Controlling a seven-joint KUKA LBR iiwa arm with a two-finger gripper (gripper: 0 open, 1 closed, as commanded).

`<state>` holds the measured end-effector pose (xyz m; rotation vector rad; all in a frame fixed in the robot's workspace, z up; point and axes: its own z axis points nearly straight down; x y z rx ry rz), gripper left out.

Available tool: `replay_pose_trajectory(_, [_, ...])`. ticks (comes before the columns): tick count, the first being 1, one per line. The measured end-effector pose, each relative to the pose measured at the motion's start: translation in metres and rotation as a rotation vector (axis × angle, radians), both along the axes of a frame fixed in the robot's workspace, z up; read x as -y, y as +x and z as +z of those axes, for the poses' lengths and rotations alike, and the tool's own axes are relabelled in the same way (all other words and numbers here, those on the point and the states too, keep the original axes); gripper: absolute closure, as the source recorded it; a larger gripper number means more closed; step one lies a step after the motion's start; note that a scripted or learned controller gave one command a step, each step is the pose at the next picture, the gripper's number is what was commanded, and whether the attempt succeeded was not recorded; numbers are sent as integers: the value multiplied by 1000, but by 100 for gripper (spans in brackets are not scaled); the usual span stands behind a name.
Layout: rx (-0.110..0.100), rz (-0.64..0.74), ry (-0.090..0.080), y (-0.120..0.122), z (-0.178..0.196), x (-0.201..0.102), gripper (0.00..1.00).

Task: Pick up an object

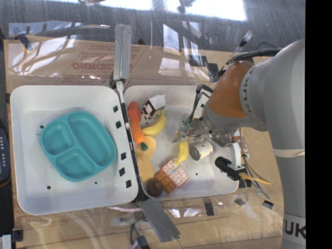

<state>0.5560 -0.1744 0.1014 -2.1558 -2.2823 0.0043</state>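
The arm [270, 97] is cut off by the right edge beside the right bin [171, 95]. Its wrist covers that bin's right wall and hides the gripper's [188, 131] fingers; their state cannot be told. The small banana [182, 151] beneath is partly covered. A dark round item [154, 187] at the bin's near wall is too indistinct to identify.

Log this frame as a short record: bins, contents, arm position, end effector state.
left bin: holds a teal divided plate
right bin: carrot, banana, small milk carton, waffle-patterned box, dark round item, small cup
arm: reaches in from the right, over the right bin
end effector: low over the right bin's middle, beside a yellow piece
grip: cannot tell
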Motion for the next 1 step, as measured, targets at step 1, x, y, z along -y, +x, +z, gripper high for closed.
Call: replay_pose_trajectory(1, [10,17,2,-5,103,-65,100])
